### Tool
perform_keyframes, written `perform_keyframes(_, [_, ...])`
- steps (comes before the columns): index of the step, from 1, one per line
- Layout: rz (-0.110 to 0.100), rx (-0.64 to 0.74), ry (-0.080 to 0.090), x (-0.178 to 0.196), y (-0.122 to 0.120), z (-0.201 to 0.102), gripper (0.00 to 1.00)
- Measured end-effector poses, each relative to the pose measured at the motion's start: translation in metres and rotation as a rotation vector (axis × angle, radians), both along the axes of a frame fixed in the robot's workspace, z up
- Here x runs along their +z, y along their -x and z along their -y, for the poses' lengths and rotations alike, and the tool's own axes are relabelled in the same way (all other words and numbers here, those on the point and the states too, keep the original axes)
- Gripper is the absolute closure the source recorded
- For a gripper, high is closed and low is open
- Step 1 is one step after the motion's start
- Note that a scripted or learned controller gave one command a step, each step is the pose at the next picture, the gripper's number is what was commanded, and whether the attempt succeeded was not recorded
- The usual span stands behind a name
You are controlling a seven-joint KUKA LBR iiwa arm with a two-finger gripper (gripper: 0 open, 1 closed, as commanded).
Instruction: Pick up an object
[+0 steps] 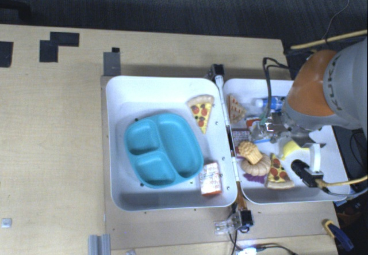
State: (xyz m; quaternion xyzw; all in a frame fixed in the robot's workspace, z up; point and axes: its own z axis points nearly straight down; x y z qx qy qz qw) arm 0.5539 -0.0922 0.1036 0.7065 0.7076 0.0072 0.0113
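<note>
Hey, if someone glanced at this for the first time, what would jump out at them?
Probably the blue divided plate, which takes up much of the left bin, with a pizza slice at that bin's upper right corner. Next, the grey arm's orange band, looming from the right over the right bin, where small toy foods lie crowded together.

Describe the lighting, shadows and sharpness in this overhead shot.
Camera view: even, soft light with no harsh glare; the left bin shows a soft grey shadow along its inner walls, and the blue tray casts a faint one. The toys under the gripper in the right bin look soft and hard to resolve.
</note>
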Motion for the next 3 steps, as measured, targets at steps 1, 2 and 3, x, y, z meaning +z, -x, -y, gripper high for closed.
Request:
perform_keyframes(1, [-0.023, 0.004, -0.007, 0.098, 0.066, -0.046, 1.00])
perform_keyframes(2, [-0.025, 0.004, -0.008, 0.081, 0.067, -0.115, 1.00])
perform_keyframes(3, [-0.026, 0.004, -0.008, 0.082, 0.060, -0.189, 1.00])
